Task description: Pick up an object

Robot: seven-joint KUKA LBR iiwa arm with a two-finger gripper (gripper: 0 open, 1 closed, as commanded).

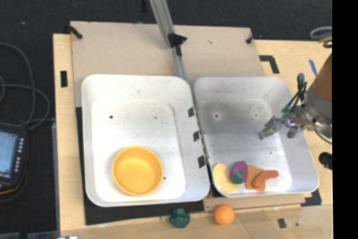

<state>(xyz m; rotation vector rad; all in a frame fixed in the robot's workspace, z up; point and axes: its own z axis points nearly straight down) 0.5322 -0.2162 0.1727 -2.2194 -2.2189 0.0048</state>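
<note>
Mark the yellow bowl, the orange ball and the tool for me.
yellow bowl [137, 170]: camera view, on the middle of its inner floor.
orange ball [224, 214]: camera view, on the middle of the ball.
tool [267, 132]: camera view, by its fingertips, above the right bin.

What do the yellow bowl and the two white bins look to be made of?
The round yellow bowl looks like moulded plastic: uniform colour, smooth satin sheen, thick rounded rim. The shallow white left bin and shallow white right bin look like thin formed plastic, matte, with rounded corners and dark scuffs, though painted metal is possible.
</note>
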